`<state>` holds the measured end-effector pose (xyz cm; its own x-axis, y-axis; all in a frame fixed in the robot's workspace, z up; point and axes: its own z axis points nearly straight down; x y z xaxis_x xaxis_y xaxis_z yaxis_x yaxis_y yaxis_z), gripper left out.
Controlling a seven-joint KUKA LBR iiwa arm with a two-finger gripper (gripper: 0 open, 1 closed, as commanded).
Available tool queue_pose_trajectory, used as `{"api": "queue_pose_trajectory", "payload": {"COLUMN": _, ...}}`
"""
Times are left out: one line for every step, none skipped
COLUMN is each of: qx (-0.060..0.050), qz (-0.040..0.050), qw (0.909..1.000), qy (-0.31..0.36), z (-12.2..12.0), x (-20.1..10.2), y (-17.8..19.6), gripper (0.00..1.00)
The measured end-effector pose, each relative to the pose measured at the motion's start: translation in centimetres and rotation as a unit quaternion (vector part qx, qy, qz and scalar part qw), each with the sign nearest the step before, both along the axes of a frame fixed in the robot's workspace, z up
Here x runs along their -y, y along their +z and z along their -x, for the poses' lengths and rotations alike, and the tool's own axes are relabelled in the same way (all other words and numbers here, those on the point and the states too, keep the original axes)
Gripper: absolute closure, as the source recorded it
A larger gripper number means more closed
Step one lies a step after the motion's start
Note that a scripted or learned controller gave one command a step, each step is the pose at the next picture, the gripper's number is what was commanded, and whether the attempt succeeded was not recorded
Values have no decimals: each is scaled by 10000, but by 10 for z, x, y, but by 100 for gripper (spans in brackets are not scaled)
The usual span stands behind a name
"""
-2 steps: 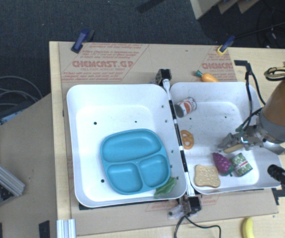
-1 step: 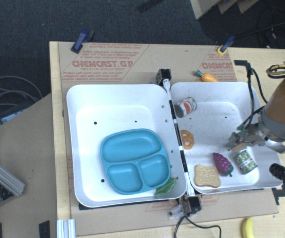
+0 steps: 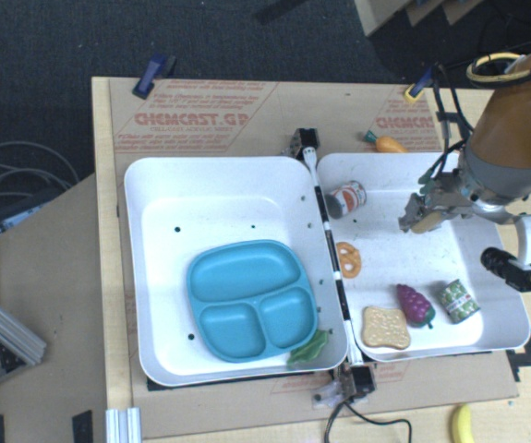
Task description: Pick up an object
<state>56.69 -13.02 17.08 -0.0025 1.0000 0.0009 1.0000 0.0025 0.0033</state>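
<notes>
My gripper [image 3: 416, 220] hangs over the upper middle of the right bin [image 3: 496, 340], with nothing visible between its fingertips. A small red-and-white can [image 3: 346, 197] lies to its left near the bin divider. Below that sits an orange pretzel [image 3: 348, 259]. Along the front of the right bin lie a slice of toast [image 3: 385, 329], a purple grape bunch [image 3: 415, 305] and a green can [image 3: 456, 300]. The gripper stands above and apart from all of them.
The left bin [image 3: 154, 201] holds a blue divided plate [image 3: 249, 298] with a green leafy item [image 3: 307, 350] at its front right corner. An orange carrot-like piece [image 3: 387, 143] lies on the board behind the right bin. A yellow item [image 3: 462, 423] lies on the bench front.
</notes>
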Motion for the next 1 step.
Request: {"api": "queue_pose_trajectory", "payload": {"qx": -5, "qz": 4, "qw": 10000, "qy": -7, "z": -36, "x": -29, "y": 53, "gripper": 100}}
